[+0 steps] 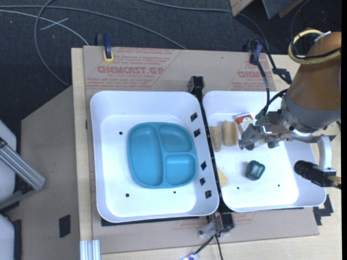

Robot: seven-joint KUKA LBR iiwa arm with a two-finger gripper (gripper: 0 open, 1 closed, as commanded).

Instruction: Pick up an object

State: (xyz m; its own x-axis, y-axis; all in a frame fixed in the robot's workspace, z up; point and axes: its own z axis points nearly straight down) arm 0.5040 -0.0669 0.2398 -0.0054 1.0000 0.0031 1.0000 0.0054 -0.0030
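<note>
On your far left the surface shows its brown board, with printed cardboard along the back edge and a blue-and-yellow clamp at the back left corner; next comes the left bin, and in it a blue divided plate lies flat, roughly in the middle, with three compartments facing up; black clips run down the seam where the two bins meet; past that seam you reach the right bin; near its left wall lie two tan, bread-like pieces, side by side and close to each other, with a small red-and-white item just behind them, too small for you to identify; in front of these, toward the near half of the bin, a small dark green object sits alone on the white floor, apart from the tan pieces; the tool hangs just right of the tan pieces and behind the green object, and you cannot tell how it is set, since the dark metal parts blur together; nothing can be seen held in it; the grey arm with its orange band fills the right side above the bin
</note>
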